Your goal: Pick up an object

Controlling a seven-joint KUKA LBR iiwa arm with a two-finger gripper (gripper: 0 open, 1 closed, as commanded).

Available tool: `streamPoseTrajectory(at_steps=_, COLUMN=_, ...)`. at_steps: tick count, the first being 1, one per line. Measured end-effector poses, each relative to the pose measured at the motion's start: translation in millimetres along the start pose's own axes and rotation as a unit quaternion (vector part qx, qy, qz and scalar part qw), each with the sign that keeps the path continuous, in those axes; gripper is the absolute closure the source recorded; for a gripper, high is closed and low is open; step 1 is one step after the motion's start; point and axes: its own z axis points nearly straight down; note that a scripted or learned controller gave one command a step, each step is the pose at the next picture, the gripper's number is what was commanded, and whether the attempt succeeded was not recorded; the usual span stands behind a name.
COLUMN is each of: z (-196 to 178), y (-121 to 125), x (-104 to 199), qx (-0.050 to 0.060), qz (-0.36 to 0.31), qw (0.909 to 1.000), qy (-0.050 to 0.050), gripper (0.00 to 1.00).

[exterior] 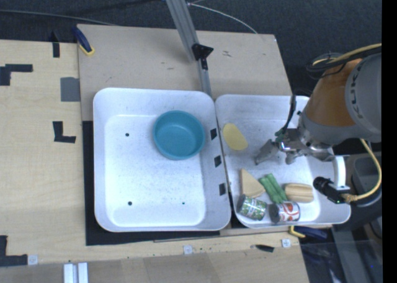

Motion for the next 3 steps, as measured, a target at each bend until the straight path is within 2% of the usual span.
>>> streamPoseTrajectory(at_steps=1, z=33.1, y=0.4, x=0.0, qx=-0.003, qz=0.000, qw=1.0000, qy=-0.001, gripper=0.00)
streamPoseTrajectory(at_steps=2, z=20.8, y=1.5, x=-1.0, qx=-0.005, qz=0.000, qw=1.0000, qy=-0.003, gripper=1.00)
streamPoseTrajectory(at_steps=3, z=-24.4, y=9.1, x=-2.5, qx=-0.004, qz=0.000, qw=1.0000, qy=-0.001, gripper=1.00)
